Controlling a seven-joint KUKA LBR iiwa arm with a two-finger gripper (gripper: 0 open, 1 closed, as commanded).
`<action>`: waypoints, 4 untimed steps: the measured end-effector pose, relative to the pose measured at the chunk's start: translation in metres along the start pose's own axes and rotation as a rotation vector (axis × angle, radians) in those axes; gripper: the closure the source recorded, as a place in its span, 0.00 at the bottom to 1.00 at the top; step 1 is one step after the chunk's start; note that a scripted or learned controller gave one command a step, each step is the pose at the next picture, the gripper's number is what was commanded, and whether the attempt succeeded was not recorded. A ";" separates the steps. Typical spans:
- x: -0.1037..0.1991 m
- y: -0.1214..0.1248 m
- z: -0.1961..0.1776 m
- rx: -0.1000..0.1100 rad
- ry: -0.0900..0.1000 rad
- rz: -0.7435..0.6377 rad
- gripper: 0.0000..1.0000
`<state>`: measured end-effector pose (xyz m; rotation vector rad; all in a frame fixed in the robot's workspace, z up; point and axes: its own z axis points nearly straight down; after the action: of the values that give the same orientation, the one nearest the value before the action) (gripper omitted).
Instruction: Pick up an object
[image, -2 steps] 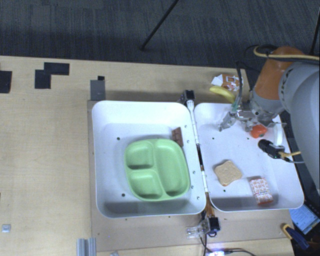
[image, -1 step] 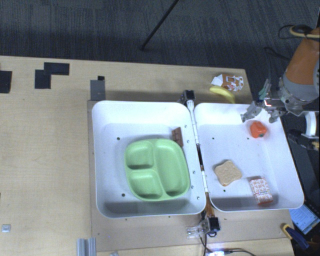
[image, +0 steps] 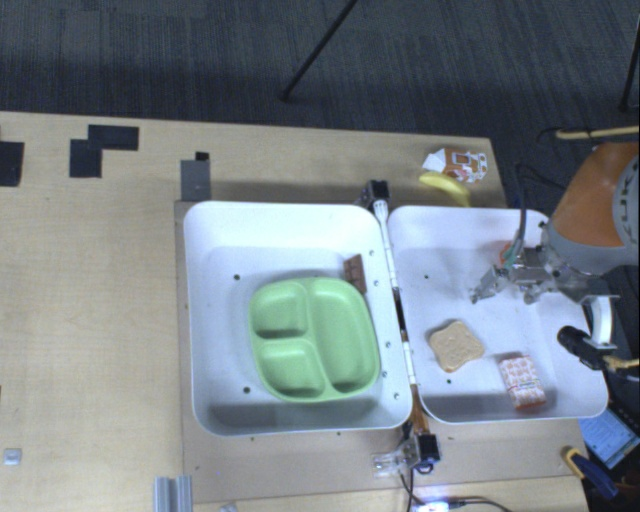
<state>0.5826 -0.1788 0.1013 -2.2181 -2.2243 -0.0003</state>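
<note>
Two bins below me: my pincer (image: 497, 285) hovers open and empty over the right bin (image: 440, 235), far from the bread slice (image: 456, 345).

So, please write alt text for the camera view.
The grey arm's claw hovers in the right bin, above a bread slice and a red-patterned packet. The left bin holds a green divided tray.

The left bin (image: 200, 300) holds a divided tray (image: 312, 338) near its front right corner, with a small block (image: 354, 269) just behind it at the right wall. The right bin (image: 440, 235) holds a bread slice (image: 456, 346) and a packet (image: 522, 381) along its front edge.
</note>
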 end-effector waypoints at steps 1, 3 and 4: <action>0.034 -0.057 0.015 -0.006 -0.001 0.001 0.00; 0.079 -0.090 0.003 -0.016 -0.002 -0.001 1.00; -0.027 -0.016 -0.019 -0.005 -0.003 0.001 1.00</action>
<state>0.5664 -0.2061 0.1203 -2.2234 -2.2266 -0.0021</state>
